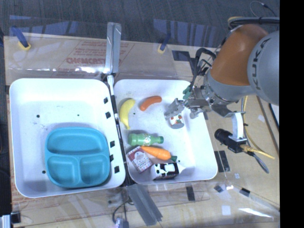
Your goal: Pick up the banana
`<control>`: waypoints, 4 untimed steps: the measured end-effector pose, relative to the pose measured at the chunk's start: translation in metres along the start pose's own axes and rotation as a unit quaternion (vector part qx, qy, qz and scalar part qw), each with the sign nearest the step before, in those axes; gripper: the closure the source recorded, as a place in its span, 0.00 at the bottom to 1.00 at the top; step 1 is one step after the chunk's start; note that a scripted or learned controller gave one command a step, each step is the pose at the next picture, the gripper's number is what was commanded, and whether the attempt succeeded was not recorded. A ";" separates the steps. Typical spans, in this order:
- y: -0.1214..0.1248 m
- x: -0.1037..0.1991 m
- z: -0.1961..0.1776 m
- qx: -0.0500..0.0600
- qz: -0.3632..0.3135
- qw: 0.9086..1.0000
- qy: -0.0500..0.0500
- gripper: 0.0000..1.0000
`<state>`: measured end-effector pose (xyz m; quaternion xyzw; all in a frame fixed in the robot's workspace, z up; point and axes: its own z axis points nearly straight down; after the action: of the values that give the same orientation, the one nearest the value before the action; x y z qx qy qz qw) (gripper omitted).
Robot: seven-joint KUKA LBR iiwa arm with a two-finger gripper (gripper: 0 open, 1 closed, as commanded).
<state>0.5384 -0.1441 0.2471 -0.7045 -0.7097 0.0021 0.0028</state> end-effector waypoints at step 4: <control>0.108 0.043 0.154 -0.001 -0.196 0.981 -0.004 0.00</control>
<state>0.6445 -0.0998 0.0924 -0.5518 -0.8340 0.0037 -0.0003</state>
